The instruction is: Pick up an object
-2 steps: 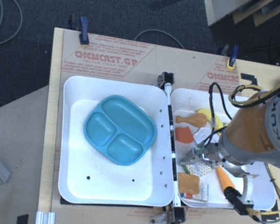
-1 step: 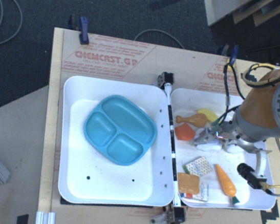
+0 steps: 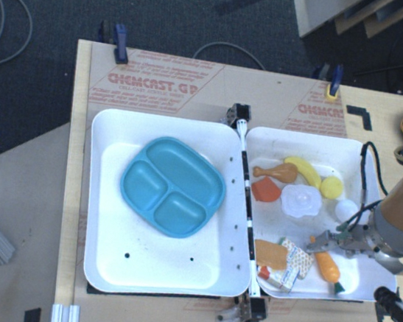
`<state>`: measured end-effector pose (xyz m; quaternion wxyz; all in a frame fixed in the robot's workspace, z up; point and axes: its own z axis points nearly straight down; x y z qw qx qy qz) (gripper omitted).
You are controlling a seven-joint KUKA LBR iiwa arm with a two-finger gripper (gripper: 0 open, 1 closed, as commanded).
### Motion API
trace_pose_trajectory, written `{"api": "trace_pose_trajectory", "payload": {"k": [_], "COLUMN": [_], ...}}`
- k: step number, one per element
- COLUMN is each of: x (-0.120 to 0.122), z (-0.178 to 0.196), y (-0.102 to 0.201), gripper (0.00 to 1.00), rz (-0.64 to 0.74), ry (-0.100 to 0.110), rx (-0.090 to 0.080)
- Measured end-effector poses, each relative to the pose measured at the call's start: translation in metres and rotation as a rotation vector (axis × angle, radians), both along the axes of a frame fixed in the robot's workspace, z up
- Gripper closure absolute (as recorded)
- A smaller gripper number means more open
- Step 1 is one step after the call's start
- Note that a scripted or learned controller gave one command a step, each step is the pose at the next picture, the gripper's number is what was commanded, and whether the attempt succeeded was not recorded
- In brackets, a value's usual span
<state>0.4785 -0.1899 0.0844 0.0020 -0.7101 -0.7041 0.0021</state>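
Note:
The right bin holds several toy foods: a yellow banana, a brown drumstick, a red piece, a clear lid, a yellow lemon, a white ball, an orange carrot, a tan bread slice and a patterned packet. My gripper reaches in from the right, low over the bin's right half. It sits just above the carrot and below the white ball. Nothing is visibly held in it.
The left bin carries a blue divided plate. A black hinge strip runs between the bins. A black cable loops over the right bin's far side. Blue clamps grip the bench's back edge.

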Motion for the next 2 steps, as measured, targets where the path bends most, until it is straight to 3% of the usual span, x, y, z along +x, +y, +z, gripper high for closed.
{"api": "trace_pose_trajectory", "payload": {"k": [1, 2], "x": [0.005, 0.027], "z": [0.01, 0.0], "y": [0.004, 0.077], "gripper": [1.0, 1.0], "rz": [0.007, 0.015], "ry": [-0.007, -0.007], "rx": [-0.001, 0.001]}}
